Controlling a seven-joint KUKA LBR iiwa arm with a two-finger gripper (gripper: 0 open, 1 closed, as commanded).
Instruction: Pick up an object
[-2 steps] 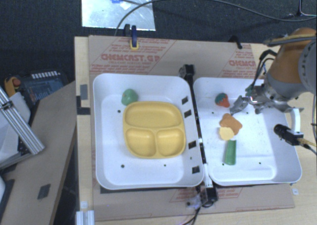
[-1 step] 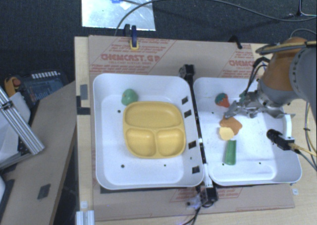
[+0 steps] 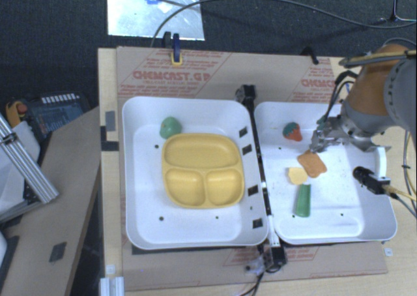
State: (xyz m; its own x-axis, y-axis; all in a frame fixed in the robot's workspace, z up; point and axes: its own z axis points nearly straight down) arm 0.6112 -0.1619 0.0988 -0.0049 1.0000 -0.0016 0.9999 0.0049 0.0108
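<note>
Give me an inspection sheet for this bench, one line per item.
Surface: two white bins, left bin and right bin, on a board.
Job's things: orange piece, yellow piece and green stick close together; red-and-green piece apart, all in right bin.
Clutter: yellow divided tray and green lump in left bin.
Hand: hand just above the orange piece; grip state unclear.
Cables: black cable across the dark floor.
Surroundings: foil sheet beyond the board.
</note>
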